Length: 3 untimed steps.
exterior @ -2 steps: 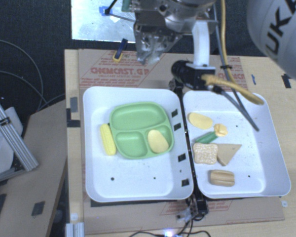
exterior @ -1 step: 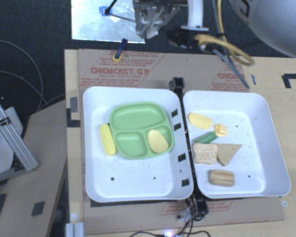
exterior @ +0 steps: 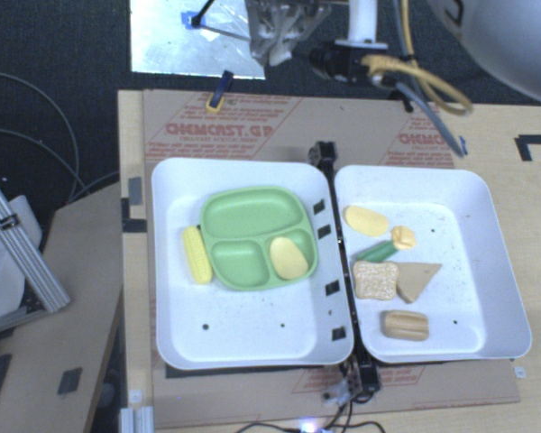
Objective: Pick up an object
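Corn [exterior: 197,254]: left bin [exterior: 252,350], beside tray [exterior: 252,233], long axis running top to bottom. Gripper [exterior: 272,50]: top centre, grip state indiscernible.

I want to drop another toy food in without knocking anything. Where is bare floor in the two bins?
Left bin: free along the near wall, below the green tray and corn cob. Right bin: free on the right side, beyond the wedge and bread roll. Crowded: the right bin's left half, near the divider.
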### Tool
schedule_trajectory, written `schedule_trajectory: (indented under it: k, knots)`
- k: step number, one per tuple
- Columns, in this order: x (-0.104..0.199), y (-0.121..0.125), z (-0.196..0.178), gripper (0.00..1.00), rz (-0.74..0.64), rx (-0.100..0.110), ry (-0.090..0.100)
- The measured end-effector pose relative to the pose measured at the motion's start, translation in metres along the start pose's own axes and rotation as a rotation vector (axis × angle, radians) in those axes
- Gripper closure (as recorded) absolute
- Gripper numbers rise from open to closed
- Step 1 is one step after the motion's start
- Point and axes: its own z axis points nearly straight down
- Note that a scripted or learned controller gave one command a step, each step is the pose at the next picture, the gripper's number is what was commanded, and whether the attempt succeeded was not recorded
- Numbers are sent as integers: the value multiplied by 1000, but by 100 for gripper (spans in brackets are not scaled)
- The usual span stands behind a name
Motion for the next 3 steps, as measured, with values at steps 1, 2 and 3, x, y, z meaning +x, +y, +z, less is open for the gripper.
schedule_trajectory:
  k: [1,2,3]
  knots:
    - [1,-100,11,100,-6,7,-1]
    - [-1,-2,10,100,3,-4,0]
    - [-3,-91,10,100,-5,5,0]
